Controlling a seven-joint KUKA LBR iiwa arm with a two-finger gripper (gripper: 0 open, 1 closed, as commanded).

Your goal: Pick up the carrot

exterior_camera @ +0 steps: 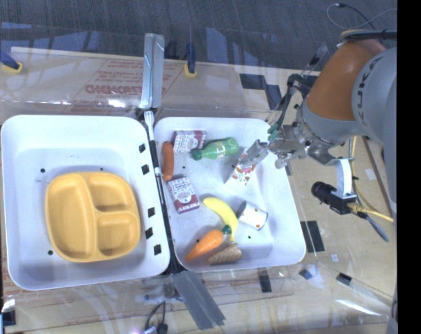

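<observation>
Overhead, end effector (255, 155) (tilted) hovers; carrot (204, 245) well apart.

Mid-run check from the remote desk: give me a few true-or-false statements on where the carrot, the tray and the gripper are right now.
1. The carrot lies in the right bin, near its front edge. True.
2. The yellow divided tray sits in the same bin as the carrot. False: it is in the left bin.
3. The gripper is directly over the carrot. False: it is near the right bin's far right side, by a small carton.
4. The banana lies just beyond the carrot. True.
5. The green bottle stands upright. False: it lies on its side.
</observation>
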